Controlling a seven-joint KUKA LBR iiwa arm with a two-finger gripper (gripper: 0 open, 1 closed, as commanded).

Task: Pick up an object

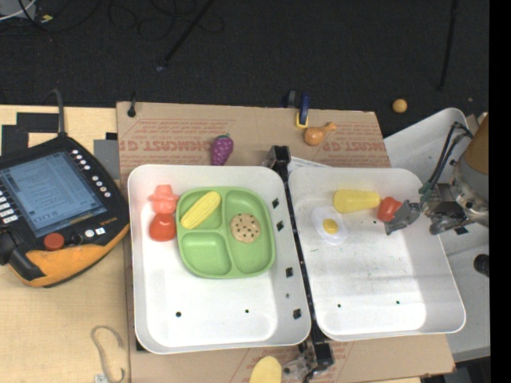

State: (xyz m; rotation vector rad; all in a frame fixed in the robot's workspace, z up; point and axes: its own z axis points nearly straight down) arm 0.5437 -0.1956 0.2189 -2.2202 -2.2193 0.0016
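- The gripper [418, 219] is low over the right edge of the right bin [375, 309]. Its dark parts are blurred, so I cannot tell if it is spread or closed, and nothing is seen held in it.
- A small red toy [389, 208] lies just beside the left tip of the gripper; I cannot tell if they touch.
- A yellow block [356, 200] lies just left of the red toy, and a toy fried egg [330, 227] is near it, lower left.
- The near half of the right bin is bare white floor.
- The left bin [207, 317] holds a green divided plate [214, 260] with a toy corn cob [199, 209] and a cookie [245, 228] in its upper compartments.
- A red and pink toy [163, 214] stands just left of the plate.
- Both bins rest on cardboard [176, 138]; purple grapes [222, 148] and an orange toy fruit [317, 133] lie on it behind the bins.
- A yellow toy [266, 369] lies at the front edge, and a teach pendant [56, 206] sits on the bench at the left.
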